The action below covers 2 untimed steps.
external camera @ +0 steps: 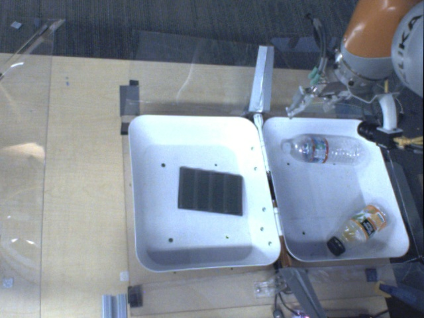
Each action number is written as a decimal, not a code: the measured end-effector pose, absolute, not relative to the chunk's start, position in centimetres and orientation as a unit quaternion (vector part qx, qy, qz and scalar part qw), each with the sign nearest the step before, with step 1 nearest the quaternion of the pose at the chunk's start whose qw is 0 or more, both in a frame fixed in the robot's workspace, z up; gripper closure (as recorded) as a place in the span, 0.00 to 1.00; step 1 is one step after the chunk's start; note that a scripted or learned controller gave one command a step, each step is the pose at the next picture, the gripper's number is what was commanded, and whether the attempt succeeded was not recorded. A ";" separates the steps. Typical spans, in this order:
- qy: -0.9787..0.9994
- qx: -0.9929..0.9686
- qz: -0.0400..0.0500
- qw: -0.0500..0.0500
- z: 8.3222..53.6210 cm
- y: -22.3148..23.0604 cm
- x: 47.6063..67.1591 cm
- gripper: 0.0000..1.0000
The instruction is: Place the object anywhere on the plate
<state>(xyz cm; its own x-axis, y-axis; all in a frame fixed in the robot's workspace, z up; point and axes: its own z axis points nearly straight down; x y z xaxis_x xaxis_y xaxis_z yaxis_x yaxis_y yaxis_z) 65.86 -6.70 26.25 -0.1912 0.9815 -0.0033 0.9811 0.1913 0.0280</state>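
Note:
A dark ribbed rectangular plate (211, 191) lies flat in the middle of the left bin (149, 144). In the right bin (391, 244) a clear plastic water bottle (326, 150) lies on its side near the far wall. A small bottle of orange drink with a black cap (360, 228) lies near the front right corner. My gripper (307, 101) hangs above the far rim of the right bin, behind and a little left of the clear bottle, apart from both bottles. Nothing shows in its grasp.
The arm with its orange band (374, 18) fills the top right corner. A metal divider post (262, 85) stands behind the seam between the bins. Cables and a black fitting (381, 131) sit at the right bin's far right edge. Bare wooden bench lies to the left.

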 end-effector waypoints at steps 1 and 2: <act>0.845 0.535 0.003 0.005 33.8 -1.3 67.0 0.00; 0.872 0.489 0.003 0.004 36.7 3.2 67.0 0.00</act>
